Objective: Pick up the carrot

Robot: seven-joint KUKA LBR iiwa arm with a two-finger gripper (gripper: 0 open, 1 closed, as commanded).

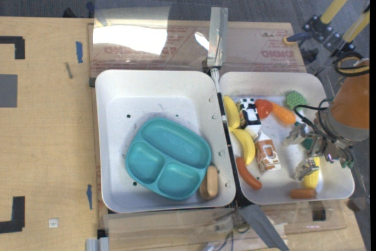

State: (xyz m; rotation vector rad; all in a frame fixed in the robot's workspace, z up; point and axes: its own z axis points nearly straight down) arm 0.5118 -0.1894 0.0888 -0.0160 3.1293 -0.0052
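Near edge of the right bin: a hot dog and corn cob crowd the near right corner. Your gripper hangs just above them, at the right wall (where the arm reaches in), metal parts splayed — I cannot tell open from shut, and nothing shows between them. Further back, the carrot lies toward the far right corner beside a green piece — untouched, so you need to move farther back. Left bin: teal tray, off-task.
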